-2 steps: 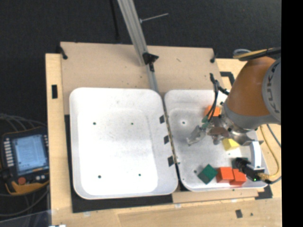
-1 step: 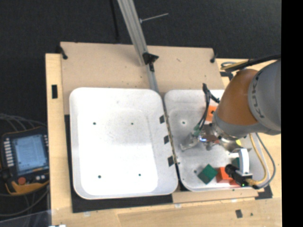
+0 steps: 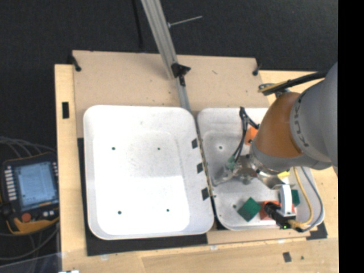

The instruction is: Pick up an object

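Note:
The arm reaches into the right bin from the right, its orange band and grey wrist covering much of the bin's middle. My gripper hangs low near the bin's left wall, over the bin floor. A dark green block lies on the floor at the front of this bin, just below the gripper and apart from it. Beside it to the right sit a small red-orange piece and a white and black object. An orange item peeks out behind the wrist.
The left bin is a wide white tray with a few dark dots on its floor. A metal pole slants down to the gap between the bins. A teach pendant lies off the bench at left.

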Available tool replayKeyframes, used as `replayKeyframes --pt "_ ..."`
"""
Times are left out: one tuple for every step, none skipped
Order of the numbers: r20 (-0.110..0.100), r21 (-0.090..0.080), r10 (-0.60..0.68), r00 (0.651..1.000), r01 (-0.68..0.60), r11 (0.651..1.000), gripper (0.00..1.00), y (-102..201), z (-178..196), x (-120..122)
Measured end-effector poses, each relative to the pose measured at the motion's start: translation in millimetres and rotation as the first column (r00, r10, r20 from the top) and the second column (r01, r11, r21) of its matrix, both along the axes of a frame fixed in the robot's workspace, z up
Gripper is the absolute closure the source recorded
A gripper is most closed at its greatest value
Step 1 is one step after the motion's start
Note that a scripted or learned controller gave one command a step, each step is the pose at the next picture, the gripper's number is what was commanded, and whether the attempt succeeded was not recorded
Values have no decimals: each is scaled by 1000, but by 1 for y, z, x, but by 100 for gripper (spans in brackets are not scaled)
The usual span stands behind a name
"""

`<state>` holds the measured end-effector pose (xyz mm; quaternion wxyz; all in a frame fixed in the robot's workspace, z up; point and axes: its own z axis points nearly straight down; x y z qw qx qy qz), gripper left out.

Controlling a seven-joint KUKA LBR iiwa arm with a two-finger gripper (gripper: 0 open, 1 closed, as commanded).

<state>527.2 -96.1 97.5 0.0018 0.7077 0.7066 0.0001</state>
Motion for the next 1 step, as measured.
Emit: replayKeyframes --pt "3 2 -6 1000 6 1000 100 0 11 1"
